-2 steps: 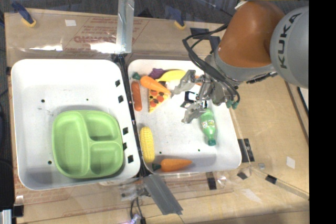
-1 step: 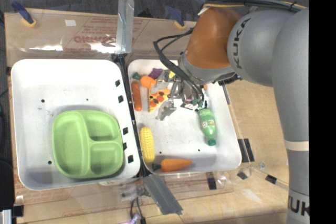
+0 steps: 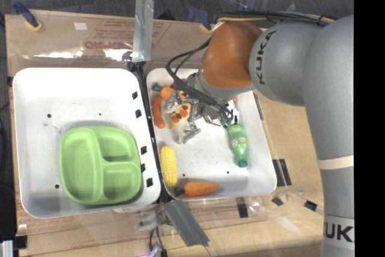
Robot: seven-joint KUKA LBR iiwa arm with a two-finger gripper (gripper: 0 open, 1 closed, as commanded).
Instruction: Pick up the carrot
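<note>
The gripper (image 3: 191, 129) hung low in the right bin (image 3: 258, 174), fingers too cluttered to tell, carrot (image 3: 200, 189) lying well apart by the front wall.

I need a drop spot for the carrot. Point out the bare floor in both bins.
Left white bin: bare floor above and left of the green divided plate. Right white bin: a bare patch between yellow corn cob, green bottle and orange carrot. Its top, under the gripper, is crowded.
</note>
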